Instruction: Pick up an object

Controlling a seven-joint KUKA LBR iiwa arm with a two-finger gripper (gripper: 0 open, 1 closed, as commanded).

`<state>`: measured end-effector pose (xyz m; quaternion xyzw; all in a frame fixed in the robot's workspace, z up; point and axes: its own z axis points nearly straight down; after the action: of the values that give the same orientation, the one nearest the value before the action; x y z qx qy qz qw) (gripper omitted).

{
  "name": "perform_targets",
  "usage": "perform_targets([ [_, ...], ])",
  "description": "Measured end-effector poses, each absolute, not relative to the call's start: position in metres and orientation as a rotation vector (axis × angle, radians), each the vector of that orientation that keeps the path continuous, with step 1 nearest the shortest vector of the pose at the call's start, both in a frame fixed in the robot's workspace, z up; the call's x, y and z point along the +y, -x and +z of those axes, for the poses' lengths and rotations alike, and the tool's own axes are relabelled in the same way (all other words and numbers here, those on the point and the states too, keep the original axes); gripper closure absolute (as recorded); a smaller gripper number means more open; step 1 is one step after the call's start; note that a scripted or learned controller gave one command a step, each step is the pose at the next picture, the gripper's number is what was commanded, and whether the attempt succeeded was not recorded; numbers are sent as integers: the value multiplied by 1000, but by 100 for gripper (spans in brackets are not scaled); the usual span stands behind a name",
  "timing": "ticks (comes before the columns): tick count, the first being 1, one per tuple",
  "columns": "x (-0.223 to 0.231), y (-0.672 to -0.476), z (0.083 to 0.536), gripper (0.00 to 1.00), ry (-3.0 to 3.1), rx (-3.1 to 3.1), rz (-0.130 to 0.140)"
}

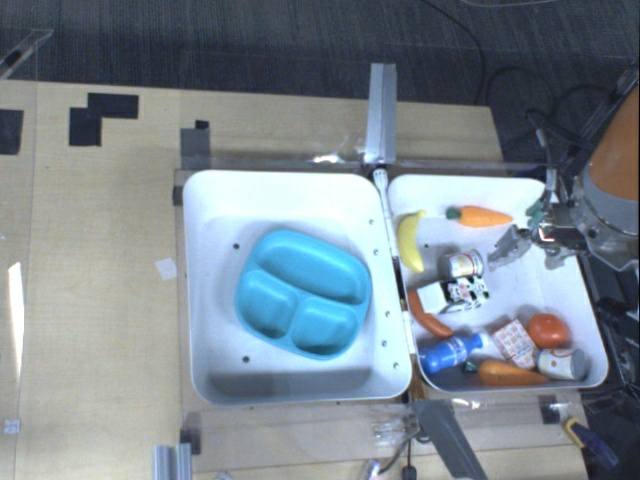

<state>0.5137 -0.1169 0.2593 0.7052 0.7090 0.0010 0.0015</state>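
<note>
The gripper hangs low over the right-hand white bin, its two grey fingers spread apart with nothing between them, just right of the small silver-and-white can. That can, taken as the landmark, sits near the middle of the bin, and everything else crowds round it.

Judging by the gripper's nearness, the can looks the likeliest target, though the orange plastic carrot up and to the right of the can is also close. The carrot lies with its long axis roughly left to right, green stub toward the can's side and its tip pointing toward the arm. The yellow plastic banana, left of the can, runs top to bottom along the bin's left wall.

The main risk, as I read it, is the clutter. A small black-and-white printed object lies touching or nearly touching the can just below it, so a closing finger may catch both or push the can aside. The can's rounded, shiny side may also slip out of a grip that closes off-centre (its exact tilt is hard to make out). A descent aimed between can and carrot could close on neither.

The blue moulded divided tray sits far left of the can in the other bin, well out of the way.
</note>
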Motion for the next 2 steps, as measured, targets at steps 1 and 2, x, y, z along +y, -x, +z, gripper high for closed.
perform_targets([
  [1,-131,-525,240,0,-2043,2382,4],
  [2,-101,-547,102,0,-2019,2401,5],
])
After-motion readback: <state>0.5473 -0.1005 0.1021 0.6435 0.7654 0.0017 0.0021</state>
